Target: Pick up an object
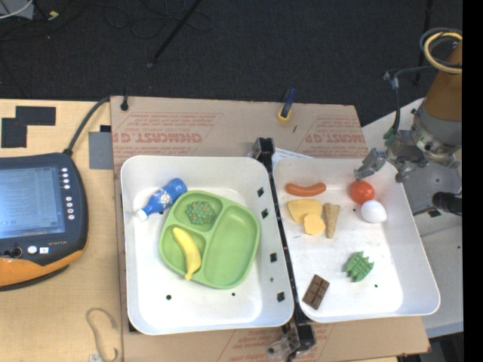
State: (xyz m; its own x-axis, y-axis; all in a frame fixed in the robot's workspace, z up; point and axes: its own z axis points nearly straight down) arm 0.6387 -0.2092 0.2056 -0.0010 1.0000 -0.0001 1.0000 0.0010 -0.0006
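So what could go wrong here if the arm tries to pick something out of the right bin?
The gripper hangs near the tomato, which touches the egg; both are round and might roll away or get knocked. The cheese pieces and cone lie packed together, so a grab there could catch two things or none.

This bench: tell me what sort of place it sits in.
Probably a robot lab: two white bins of toy food, such as a banana, a control tablet, and the arm's pincer reaching in.
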